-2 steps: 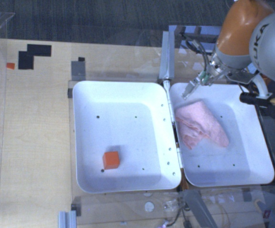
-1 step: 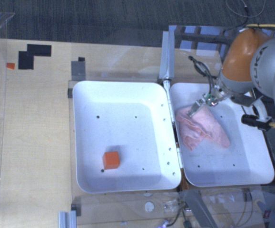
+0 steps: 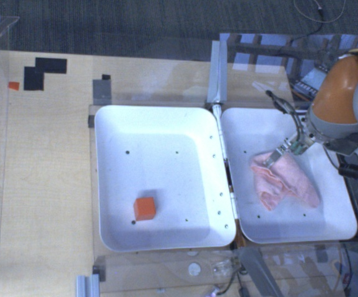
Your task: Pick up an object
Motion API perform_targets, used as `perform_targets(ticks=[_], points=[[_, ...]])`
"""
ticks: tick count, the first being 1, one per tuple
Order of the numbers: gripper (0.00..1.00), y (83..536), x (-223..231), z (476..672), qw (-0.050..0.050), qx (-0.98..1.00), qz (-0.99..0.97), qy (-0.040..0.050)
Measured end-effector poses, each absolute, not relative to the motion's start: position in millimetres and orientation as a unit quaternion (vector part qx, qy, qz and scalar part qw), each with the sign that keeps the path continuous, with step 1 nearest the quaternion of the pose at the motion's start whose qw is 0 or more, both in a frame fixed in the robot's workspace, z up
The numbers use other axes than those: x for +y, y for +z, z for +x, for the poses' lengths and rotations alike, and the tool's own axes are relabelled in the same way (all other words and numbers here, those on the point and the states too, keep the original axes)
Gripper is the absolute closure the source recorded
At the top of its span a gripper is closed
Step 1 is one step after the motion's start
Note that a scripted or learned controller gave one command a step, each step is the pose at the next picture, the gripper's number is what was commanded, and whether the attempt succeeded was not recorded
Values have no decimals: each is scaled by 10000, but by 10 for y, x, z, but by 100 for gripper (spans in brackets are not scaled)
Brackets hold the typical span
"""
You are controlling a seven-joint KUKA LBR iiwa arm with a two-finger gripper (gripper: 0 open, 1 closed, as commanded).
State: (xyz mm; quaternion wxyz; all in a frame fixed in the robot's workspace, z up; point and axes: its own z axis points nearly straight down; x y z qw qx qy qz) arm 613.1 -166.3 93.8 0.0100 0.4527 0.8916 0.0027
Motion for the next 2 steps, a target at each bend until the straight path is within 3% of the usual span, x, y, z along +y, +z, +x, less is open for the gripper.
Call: perform_targets(ticks=[2], points=[[0,965,-1187,5829,99,9895,1443,8]])
